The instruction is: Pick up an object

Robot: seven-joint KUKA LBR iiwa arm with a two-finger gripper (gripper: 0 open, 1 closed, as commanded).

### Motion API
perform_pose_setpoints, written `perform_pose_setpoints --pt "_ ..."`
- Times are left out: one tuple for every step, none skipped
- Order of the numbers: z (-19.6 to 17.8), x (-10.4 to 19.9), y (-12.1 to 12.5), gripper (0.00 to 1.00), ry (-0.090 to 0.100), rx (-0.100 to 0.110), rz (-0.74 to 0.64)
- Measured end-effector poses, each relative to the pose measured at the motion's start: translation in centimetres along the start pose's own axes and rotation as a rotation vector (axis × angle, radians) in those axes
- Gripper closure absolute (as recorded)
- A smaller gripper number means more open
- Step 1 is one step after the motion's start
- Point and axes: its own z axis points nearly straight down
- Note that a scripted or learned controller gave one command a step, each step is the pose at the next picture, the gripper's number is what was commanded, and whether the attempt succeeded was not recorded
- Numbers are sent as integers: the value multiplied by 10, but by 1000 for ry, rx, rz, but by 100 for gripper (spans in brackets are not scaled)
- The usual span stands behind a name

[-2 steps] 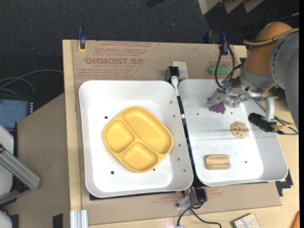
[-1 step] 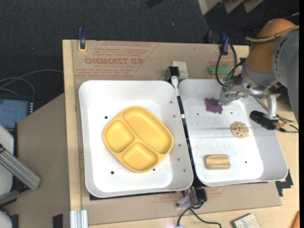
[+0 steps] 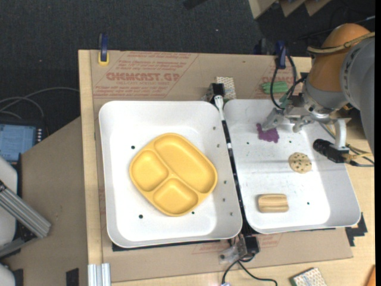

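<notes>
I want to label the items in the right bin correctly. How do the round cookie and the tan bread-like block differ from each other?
The cookie is round with dark specks; the bread-like block is oblong and plain tan. The cookie lies nearer the gripper, toward the bin's right side; the block lies closer to the bin's near edge, farther from the gripper. Both lie flat in the right bin, apart from each other.

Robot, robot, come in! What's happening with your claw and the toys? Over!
Gripper low in the right bin, at the purple toy. Cookie and bread roll lie apart, untouched. Yellow tray sits in the left bin.
</notes>
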Motion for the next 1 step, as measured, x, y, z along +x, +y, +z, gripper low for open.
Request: perform_pose_setpoints --pt "11 -60 -94 0 11 5 7"
